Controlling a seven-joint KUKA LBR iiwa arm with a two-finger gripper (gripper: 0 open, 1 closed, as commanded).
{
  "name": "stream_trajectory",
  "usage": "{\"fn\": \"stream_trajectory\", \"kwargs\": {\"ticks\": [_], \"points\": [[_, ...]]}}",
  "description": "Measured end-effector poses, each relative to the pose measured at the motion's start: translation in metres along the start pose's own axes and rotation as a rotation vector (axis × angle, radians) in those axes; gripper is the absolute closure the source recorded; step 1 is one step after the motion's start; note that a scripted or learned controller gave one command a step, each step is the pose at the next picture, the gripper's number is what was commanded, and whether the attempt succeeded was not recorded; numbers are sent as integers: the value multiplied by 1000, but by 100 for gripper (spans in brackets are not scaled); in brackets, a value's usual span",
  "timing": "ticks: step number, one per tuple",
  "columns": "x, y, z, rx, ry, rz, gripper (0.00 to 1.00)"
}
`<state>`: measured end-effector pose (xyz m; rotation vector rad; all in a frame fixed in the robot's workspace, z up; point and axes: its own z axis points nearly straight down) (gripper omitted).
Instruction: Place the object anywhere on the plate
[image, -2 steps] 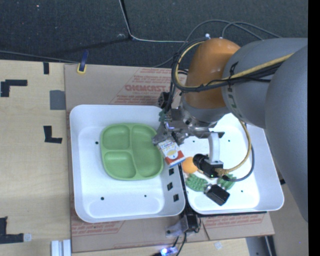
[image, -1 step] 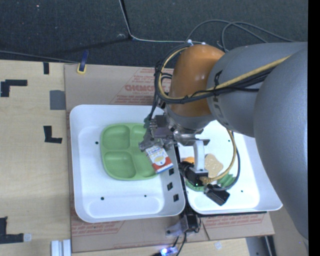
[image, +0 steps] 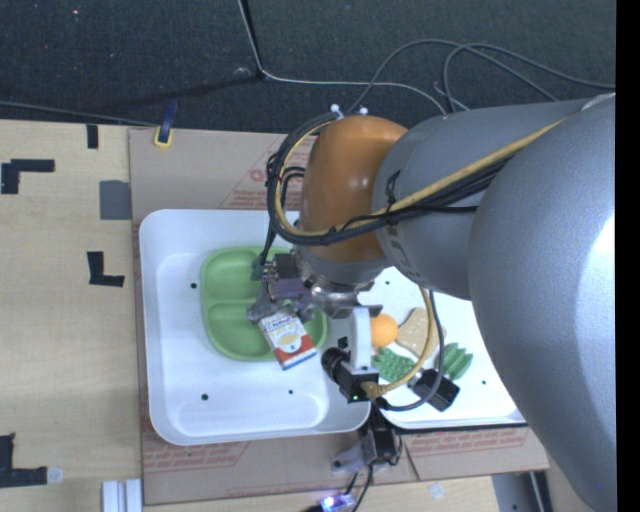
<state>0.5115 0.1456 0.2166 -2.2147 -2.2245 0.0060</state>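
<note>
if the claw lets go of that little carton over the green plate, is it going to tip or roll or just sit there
The little carton looks boxy with flat faces, so it probably won't roll. It hangs tilted at the claw, over the green plate's near rim, so it may land on an edge and topple flat, or slide off into the white bin. It seems small and likely light.

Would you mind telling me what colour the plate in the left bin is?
Light green; the plate shows best in the camera view, partly under the arm.

Arm (image: 480, 220) covers much of right bin (image: 480, 400) and green plate's (image: 225, 300) right side.
</note>
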Motion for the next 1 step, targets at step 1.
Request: {"fn": "stream_trajectory", "kwargs": {"ticks": [1], "points": [[-2,1,0,-1,0,2,0]]}}
